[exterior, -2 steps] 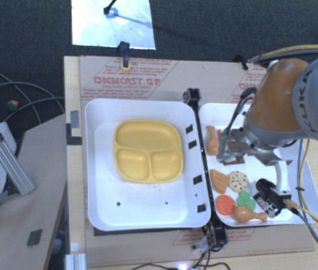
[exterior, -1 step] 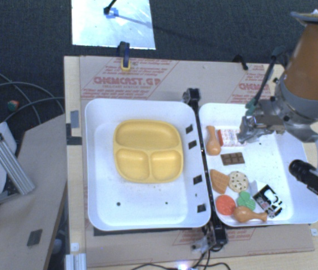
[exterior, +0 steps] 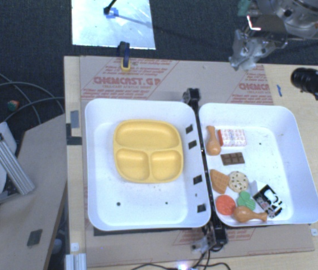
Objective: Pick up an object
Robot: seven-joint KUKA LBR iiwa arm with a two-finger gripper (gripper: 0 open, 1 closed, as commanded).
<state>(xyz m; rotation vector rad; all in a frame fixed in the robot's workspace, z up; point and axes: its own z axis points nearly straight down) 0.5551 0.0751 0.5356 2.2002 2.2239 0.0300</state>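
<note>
Toy food: lying untouched in the right-hand white bin (exterior: pixel 294 151), at the lower right of the frame. Crowding along that bin's left side: a toy drumstick (exterior: pixel 212 140) touching a small red-and-white box (exterior: pixel 231 136), a chocolate bar piece (exterior: pixel 232 158) just below, then an orange wedge (exterior: pixel 219 180) and a cookie (exterior: pixel 238 181) side by side. Sitting nearer the bottom rim: a red round piece (exterior: pixel 225 205), a green piece (exterior: pixel 246 200), a second drumstick (exterior: pixel 250 214) and a black-and-white packet (exterior: pixel 268 200), all packed close together.

Gripper (exterior: pixel 248 54): hanging at the upper right of the frame, past the far edge of the bins and over the cardboard sheet (exterior: pixel 148 80), well apart from every piece. Carrying nothing that can be made out beneath it; being too small and blurred for judging whether it is open or closed.

Left-hand bin (exterior: pixel 100 196): holding a yellow divided tray (exterior: pixel 148 151), lying flat near its middle.

Judging progress: sitting at the very start. Nothing approached, nothing gripped, nothing lifted. Remaining: choosing one piece, travelling down and toward the bottom of the frame over the right bin, descending, closing, raising. Expecting trouble from the tight lower cluster; favouring the looser pieces higher up, such as the box or the chocolate.
</note>
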